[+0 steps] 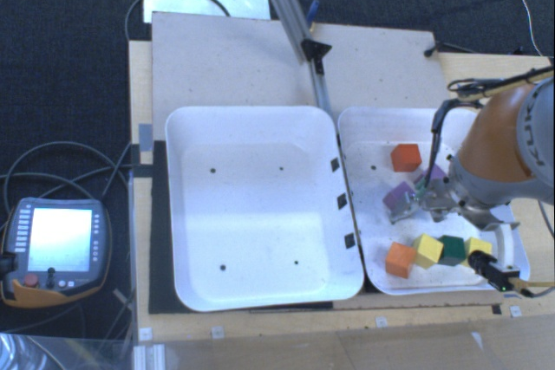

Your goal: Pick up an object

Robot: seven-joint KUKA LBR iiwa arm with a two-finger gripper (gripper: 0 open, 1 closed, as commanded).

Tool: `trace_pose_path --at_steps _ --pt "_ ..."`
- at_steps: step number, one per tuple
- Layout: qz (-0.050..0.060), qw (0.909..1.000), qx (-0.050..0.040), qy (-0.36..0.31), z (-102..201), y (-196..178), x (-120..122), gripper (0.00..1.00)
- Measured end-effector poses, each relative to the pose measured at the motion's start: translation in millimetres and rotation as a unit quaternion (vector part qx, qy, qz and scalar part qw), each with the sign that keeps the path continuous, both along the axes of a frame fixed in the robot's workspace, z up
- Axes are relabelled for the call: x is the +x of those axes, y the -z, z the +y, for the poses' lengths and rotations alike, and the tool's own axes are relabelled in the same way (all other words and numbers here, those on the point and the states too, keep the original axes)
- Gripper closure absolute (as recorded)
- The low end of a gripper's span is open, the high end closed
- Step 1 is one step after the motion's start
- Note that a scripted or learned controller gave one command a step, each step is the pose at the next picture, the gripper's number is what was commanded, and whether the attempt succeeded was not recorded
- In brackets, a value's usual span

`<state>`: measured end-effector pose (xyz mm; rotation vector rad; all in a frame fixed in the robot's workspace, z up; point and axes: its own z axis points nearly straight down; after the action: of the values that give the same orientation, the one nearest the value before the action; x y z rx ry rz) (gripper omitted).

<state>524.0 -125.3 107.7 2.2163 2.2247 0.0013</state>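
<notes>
**benchwatcher:** Closest to us along the front wall of the right bin [375, 280] we're seeing a little row of blocks: an orange block [398, 259], a yellow block [428, 249], a green block [452, 249] and another yellow one [479, 248], all sitting on the bin floor and touching or nearly so. None of those are being lifted. The likely target, we're guessing, is the purple block [399, 198] up in the middle of that bin, since the gripper [431, 197] is hovering right beside it.

**gripgeek:** Are we calling that a grab, though?

**benchwatcher:** We're not. The fingertips are getting lost against the wrist and the block, so we can't tell how wide the fingers are standing or whether anything is between them. The purple block looks like it's lying on the floor of the bin, tilted a bit, just left of the gripper.

**gripgeek:** So the task is sitting where?

**benchwatcher:** We're reading it as reach done, pick not yet shown. The arm [503, 143] is coming in from the right over the bin, with a second orange block [406, 157] just behind it near the back. Closing on something and raising it clear is what's left. We're also noting the left bin [186, 186] and the teach pendant [54, 251] off to the far left.
</notes>
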Motion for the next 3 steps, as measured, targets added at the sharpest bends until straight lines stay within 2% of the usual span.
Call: trace_pose_path --at_steps 1,3 --pt "-0.001 1.0 0.0 0.0 -0.2 -9.8 1.2 1.0" --pt "-0.004 1.0 -0.001 -0.001 -7.0 -126.6 -4.7 1.0"
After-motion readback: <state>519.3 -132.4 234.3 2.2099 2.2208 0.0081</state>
